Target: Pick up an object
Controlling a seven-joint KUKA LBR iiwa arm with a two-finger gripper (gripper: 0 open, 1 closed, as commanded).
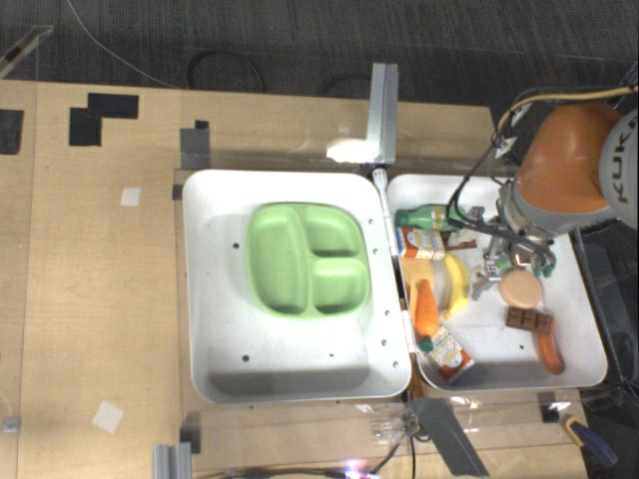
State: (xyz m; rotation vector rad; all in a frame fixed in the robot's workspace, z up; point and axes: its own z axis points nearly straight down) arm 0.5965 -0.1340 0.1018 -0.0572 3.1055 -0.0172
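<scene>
The claw (496, 267) hung low over the right bin (579, 367). I could not tell if it was open or closed. A round tan cookie (520, 289) sat just beside it, and a banana (455, 283) lay near its other side.

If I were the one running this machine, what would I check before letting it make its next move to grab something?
1. Things to pick lie in the right bin: ok. A banana, carrot, green bottle, chocolate bar, sausage and round tan disc are there.
2. Gripper is over that bin: ok, it sits between the banana and the disc.
3. Nothing is already held: cannot tell.
4. Fingers ready to close: cannot tell.
5. Target stands apart: not ok, the banana, carrot and a small carton crowd together.
6. Left bin is ready for a drop: ok, it holds a green divided tray.
</scene>
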